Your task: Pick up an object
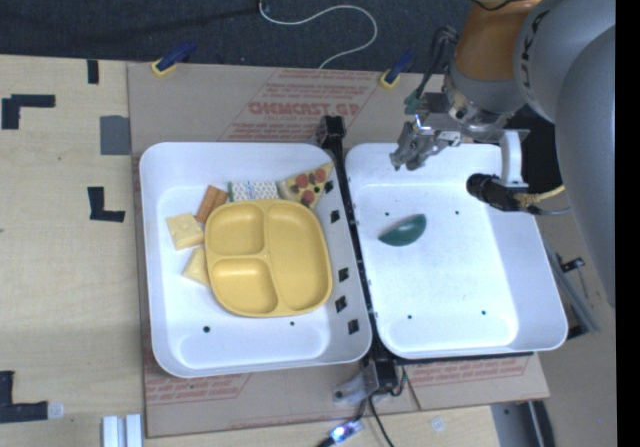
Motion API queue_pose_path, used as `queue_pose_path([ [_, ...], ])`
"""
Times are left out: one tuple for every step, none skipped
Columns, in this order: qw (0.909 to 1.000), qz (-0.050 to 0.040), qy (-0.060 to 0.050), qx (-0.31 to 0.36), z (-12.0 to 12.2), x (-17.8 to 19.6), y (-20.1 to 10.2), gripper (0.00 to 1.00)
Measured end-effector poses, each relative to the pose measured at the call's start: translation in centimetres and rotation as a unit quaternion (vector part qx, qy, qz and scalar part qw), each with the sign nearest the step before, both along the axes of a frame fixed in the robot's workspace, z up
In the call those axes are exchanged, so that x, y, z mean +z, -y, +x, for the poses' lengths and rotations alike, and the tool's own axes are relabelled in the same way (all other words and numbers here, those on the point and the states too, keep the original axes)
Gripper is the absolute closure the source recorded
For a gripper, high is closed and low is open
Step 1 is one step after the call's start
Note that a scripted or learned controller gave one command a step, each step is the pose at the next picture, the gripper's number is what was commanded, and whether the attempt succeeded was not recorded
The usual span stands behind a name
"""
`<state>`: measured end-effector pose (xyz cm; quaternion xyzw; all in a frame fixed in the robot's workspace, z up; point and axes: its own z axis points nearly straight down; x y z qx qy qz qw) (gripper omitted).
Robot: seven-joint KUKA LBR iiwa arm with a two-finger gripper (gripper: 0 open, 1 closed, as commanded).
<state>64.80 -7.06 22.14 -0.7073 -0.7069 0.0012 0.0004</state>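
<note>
Reaching for the dark green object (403, 230) means bringing the gripper (412, 153) away from the right bin's (520, 315) far-left corner, where it hangs, toward the bin's middle left, where the object lies alone. You should centre above it and come down straight, since it looks low and flat. Whether the pincer is open or closed you cannot tell from here. Count two bins; one green object; in the left bin (250, 355), one yellow divided plate (268, 257) with several small pieces along its far and left edges.

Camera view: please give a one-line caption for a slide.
Gripper above the right bin near a green object; yellow divided plate in the left bin.
</note>
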Motion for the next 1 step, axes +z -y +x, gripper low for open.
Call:
queue_pose_path([
  [1.0, -0.0004, 0.0, 0.0, 0.4, -0.72, 1.2, 1.0],
])
